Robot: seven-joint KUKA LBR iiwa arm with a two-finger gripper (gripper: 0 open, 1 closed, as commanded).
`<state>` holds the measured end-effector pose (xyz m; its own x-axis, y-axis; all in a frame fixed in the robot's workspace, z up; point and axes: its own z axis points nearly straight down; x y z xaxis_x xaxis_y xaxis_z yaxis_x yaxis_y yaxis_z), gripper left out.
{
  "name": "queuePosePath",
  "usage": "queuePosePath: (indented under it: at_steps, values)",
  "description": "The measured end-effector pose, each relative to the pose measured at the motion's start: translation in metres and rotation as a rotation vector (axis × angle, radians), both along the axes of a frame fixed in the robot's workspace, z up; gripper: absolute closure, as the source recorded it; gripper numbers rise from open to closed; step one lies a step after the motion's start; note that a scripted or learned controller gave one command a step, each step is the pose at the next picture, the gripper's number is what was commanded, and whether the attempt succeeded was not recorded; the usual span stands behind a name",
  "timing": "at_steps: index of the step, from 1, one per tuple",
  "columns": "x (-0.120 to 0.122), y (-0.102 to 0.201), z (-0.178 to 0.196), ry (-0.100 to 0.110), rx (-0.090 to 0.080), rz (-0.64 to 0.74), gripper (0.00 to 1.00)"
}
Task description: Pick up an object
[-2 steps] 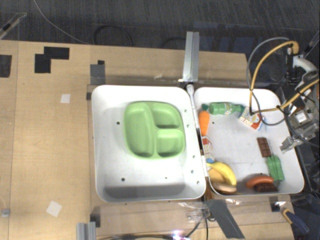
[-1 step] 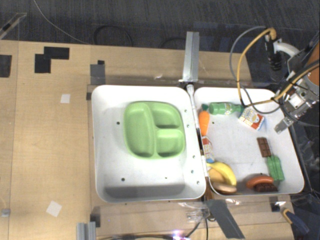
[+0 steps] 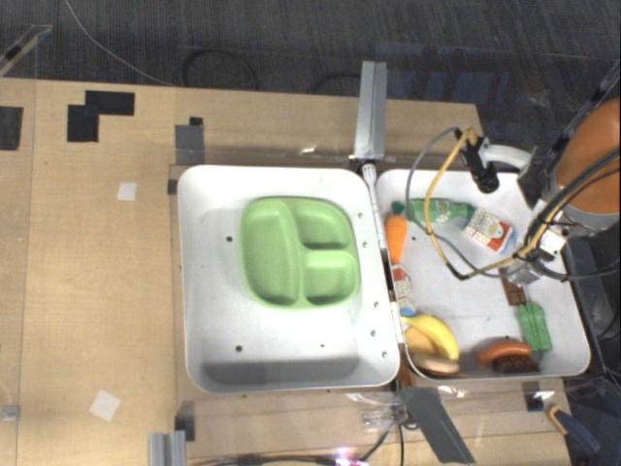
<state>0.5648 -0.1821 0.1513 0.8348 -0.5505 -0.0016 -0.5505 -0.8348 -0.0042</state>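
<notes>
Seen from above at a slant, a pale wooden counter [image 3: 87, 289] carries two shallow white bins side by side. The left bin [image 3: 209, 260] holds a light green divided tray [image 3: 296, 250], lying flat near its middle.

The right bin [image 3: 572, 343] holds all the loose things that could be picked up. An orange carrot [image 3: 396, 238] lies against the wall shared with the left bin. Just right of it, near the far wall, a green bottle [image 3: 441, 212] lies on its side, and a small white carton [image 3: 487, 229] sits next to the bottle. A small red and white packet [image 3: 400, 284] lies below the carrot by the divider. In the near left corner is a yellow banana [image 3: 434, 339]. To its right, along the near wall, is a brown and red item [image 3: 505, 354] too blurred to name. A green rectangular block [image 3: 534, 325] lies just above and right of that.

The grey arm [image 3: 592, 149] reaches in from the right, its orange band at the upper right. Yellow and black cables [image 3: 441, 187] loop over the bottle and the middle of the bin. The gripper [image 3: 516, 284] hangs low over the right side of the bin, just above the green block. Whether it is open or closed cannot be made out, and nothing can be seen held in it.

Black squares [image 3: 97, 113] mark the counter's far left. Dark grey carpet [image 3: 291, 17] lies beyond the counter.
</notes>
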Motion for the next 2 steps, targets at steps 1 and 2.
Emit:
queuePosePath:
  at_steps: [1, 2]
  values:
    - [-0.020, -0.024, 0.023, -0.004, -0.007, 0.384, 1.00]
    - [0.080, -0.019, 0.010, -0.004, -0.003, 0.391, 1.00]
